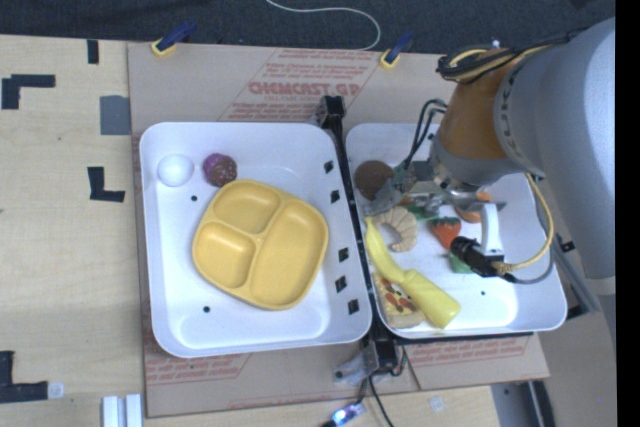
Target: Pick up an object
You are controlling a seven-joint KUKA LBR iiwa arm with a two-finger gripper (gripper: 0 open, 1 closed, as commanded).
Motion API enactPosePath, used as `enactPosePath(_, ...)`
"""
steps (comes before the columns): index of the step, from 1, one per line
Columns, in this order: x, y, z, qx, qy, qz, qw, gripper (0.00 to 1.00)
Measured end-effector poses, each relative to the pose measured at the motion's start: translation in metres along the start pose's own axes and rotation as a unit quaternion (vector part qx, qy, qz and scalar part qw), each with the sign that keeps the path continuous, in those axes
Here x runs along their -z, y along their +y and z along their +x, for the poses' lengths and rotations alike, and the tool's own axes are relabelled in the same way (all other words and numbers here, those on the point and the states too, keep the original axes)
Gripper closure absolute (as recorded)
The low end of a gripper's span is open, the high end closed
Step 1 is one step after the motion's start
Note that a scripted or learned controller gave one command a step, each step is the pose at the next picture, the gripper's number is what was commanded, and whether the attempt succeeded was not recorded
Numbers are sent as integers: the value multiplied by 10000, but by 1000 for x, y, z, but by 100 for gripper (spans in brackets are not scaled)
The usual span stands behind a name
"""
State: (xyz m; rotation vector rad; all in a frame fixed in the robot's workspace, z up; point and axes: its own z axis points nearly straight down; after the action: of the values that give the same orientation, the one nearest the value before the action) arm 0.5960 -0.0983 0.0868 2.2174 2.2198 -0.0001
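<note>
Here, smooth yellow divided plate (261, 243) in glossy left bin (160, 315).

Soft, even light is falling from above. The two shallow white plastic bins (165, 245) are looking bright, with only faint shadows. The big grey robot arm (570, 135) at three o'clock is looking blurry. Everything is looking a little grainy.

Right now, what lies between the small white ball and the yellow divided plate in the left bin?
In the camera view, a dark purple round fruit lies between the small white ball and the yellow divided plate.
</note>
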Motion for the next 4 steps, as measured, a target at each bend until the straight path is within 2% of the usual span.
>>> enactPosePath(1, 11, 1, 0, 4, -5, -21, 10000, 100)
enactPosePath(2, 54, 0, -1, 0, 13, 4, 10000, 100)
enactPosePath(3, 115, 6, -6, 1, 10, -4, 10000, 100)
enactPosePath(4, 139, 6, -5, 3, 13, 6, 10000, 100)
